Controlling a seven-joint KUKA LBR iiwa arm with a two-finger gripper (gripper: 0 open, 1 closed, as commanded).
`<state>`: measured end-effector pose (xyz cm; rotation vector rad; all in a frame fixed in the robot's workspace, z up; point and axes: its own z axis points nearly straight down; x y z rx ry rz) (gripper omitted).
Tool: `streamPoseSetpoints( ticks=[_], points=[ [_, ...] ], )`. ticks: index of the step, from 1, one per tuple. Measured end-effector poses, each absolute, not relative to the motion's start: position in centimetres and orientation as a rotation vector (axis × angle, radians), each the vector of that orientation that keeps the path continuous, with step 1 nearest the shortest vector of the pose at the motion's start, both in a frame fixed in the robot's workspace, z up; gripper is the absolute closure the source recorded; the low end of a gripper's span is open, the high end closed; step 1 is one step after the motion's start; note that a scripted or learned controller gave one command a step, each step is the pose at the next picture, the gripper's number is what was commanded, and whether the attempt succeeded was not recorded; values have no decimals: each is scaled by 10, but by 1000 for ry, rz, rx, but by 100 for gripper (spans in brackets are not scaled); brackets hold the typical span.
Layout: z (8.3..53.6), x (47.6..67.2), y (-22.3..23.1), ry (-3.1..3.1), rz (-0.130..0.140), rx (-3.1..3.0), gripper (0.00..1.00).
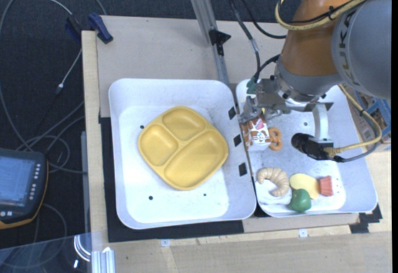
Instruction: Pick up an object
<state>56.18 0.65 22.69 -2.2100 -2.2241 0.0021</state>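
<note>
My gripper (257, 115) hangs over the left side of the right bin (354, 203), close to the wall between the two bins. Right under it, and partly covered by it, is a small red and white carton (260, 135) with a pretzel picture. Whether the carton rests on the bin floor or is lifted cannot be told. Toward the front of the same bin lie a tan croissant (274, 179), a yellow fruit (304, 182), a green pepper (300, 201) and a small orange-red block (325, 186).
The left bin (124, 135) holds a yellow divided plate (183, 147) at its middle. A metal pole (202, 4) slants up from between the bins. Cables and a handheld pendant (18, 185) lie off the bench at the left.
</note>
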Motion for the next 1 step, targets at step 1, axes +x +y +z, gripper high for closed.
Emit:
streamPoseSetpoints(
  ticks=[1],
  points=[
    [220,549,54,-2224,2,-2211,100]
  ],
)
